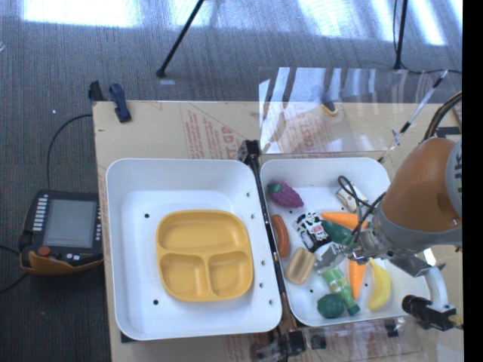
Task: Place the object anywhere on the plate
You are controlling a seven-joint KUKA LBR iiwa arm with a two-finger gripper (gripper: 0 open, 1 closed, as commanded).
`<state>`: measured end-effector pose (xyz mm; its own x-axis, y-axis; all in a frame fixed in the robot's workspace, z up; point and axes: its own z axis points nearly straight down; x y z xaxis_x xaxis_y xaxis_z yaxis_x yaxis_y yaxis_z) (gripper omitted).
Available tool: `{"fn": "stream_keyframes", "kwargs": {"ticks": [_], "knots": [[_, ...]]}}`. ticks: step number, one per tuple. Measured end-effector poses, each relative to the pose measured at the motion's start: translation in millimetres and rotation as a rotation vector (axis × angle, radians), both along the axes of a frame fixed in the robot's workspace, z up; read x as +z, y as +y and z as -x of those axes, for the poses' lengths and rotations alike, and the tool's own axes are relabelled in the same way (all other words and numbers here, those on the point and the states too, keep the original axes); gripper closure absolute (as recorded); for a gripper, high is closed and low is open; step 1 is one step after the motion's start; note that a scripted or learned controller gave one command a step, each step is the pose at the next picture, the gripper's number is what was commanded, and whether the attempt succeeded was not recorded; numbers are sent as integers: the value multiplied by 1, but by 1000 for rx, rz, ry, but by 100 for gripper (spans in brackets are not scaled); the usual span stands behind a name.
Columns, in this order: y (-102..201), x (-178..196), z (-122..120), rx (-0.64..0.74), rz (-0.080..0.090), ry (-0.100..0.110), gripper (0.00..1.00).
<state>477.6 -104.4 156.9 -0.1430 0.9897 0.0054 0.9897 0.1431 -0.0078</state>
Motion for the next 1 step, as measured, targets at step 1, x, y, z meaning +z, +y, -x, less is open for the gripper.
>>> {"fn": "stream_keyframes", "kwargs": {"ticks": [1], "knots": [[18, 10, 2, 143, -1, -1, 0]]}}
